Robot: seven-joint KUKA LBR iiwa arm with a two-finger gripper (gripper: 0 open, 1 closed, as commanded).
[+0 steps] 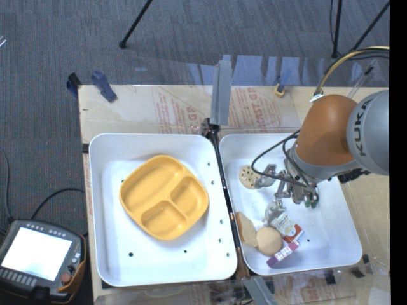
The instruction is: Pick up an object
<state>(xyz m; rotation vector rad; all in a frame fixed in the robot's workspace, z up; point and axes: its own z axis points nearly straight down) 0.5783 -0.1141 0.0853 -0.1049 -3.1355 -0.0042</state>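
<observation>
The gripper hangs low in the right bin, directly above a small packet; whether its fingers are parted or closed cannot be determined. Just beside the packet lie a tan ball, a red-and-white tube and a tan wedge. A perforated disc sits farther back. Judged status: nothing lifted; grasp and lift remain. Legible marking: "KUKA" on the arm. The left bin holds a yellow divided plate.
</observation>
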